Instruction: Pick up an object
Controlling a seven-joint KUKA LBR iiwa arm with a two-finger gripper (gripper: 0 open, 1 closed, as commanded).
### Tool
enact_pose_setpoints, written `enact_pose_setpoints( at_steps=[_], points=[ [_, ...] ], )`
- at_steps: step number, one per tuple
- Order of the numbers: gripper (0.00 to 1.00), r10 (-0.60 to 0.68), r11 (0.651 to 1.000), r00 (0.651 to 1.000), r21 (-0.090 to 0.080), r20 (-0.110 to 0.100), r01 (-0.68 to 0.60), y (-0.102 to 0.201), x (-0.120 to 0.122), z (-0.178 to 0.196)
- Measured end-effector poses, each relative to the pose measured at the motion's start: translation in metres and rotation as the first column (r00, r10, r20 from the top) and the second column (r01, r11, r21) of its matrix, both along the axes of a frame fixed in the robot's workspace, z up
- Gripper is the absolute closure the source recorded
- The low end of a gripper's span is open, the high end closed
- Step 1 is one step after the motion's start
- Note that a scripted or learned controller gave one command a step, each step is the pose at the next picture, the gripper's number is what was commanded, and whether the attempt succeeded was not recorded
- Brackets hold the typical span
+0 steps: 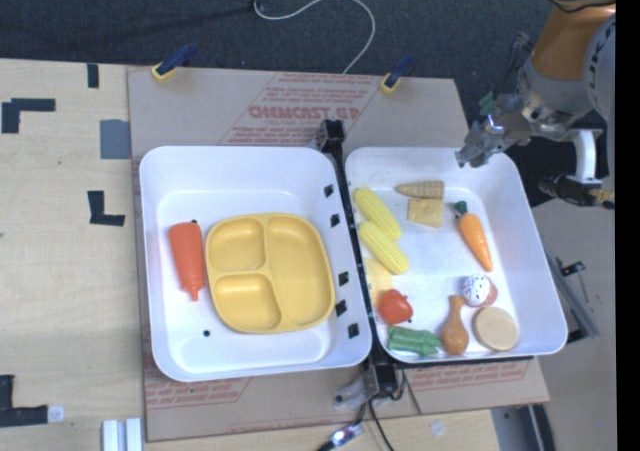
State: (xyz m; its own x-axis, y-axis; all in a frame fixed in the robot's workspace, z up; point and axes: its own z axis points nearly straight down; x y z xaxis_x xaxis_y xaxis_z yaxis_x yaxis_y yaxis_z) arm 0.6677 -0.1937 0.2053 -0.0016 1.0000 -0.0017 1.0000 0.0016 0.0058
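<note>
The right bin (pixel 530 229) holds toy food: two corn cobs (pixel 380 229), a cheese wedge (pixel 421 189), a tan block (pixel 426 212), a carrot (pixel 472 237), a red pepper (pixel 394 307), a green pod (pixel 413 342), a drumstick (pixel 455 327), a strawberry-speckled ball (pixel 478 289) and a round bun (pixel 495 328). My gripper (pixel 476 150) hangs above the bin's far right corner, apart from all of them, with nothing visibly between its fingers. The arm, grey with an orange band (pixel 575 9), comes in from the upper right.
The left bin (pixel 160 189) holds a yellow divided plate (pixel 268 271) and a red-orange sausage (pixel 186 257) beside it. Both bins rest on cardboard (pixel 290 109) clamped at the back. A white cable (pixel 310 9) loops behind.
</note>
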Motion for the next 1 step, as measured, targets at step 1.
enact_pose_setpoints(
  at_steps=[1],
  points=[
    [1.00, -0.001, 1.000, 1.000, 0.002, -0.004, 0.001, 0.0005, 0.0006, 0.0205]
  ],
)
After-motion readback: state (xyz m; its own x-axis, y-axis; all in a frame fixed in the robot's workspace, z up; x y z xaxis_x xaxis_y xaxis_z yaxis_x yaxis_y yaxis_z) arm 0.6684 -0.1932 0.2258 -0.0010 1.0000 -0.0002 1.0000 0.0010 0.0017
